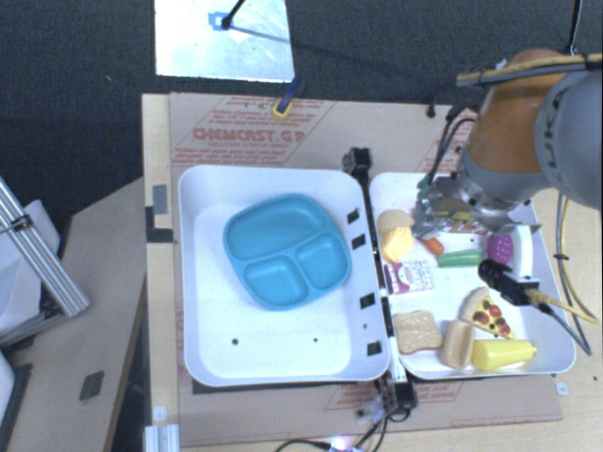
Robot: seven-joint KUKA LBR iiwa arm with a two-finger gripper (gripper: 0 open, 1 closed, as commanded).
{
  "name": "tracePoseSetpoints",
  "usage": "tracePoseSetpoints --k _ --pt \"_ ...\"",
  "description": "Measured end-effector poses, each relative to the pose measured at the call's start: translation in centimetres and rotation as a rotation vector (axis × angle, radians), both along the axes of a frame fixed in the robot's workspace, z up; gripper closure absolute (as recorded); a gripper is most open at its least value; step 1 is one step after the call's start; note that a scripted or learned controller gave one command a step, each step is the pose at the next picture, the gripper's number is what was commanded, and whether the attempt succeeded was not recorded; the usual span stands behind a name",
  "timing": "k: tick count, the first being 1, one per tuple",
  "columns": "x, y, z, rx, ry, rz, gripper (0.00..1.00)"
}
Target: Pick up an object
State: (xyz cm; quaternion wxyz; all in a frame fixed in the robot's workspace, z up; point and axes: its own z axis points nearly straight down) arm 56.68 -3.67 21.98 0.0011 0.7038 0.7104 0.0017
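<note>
The grey arm's two-finger gripper [435,217] hangs low at the right white bin's [556,342] 11 o'clock area; whether it is open or closed cannot be told. Just at its 6 o'clock lies a small orange carrot-like toy [431,247], with a green bean-shaped piece [460,259] at the toy's 4 o'clock. The left white bin [203,347] holds a blue three-compartment plastic plate [285,250].

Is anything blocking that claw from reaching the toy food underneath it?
Nothing visible blocks it. The gripper hangs low in the right bin, right beside the small orange carrot-like piece and the yellow piece. The green piece lies just past them, so the toys are crowded, but none covers another there.
</note>
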Motion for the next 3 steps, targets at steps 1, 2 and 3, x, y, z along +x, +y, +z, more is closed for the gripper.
tracePoseSetpoints --k 1,2,3 --pt "3.9 4.4 -0.6 0.001 -0.001 0.0 1.0" --pt "7.2 7.6 0.9 0.001 -0.002 -0.001 1.0" --pt "9.1 9.0 0.6 -0.001 0.001 -0.003 1.0"
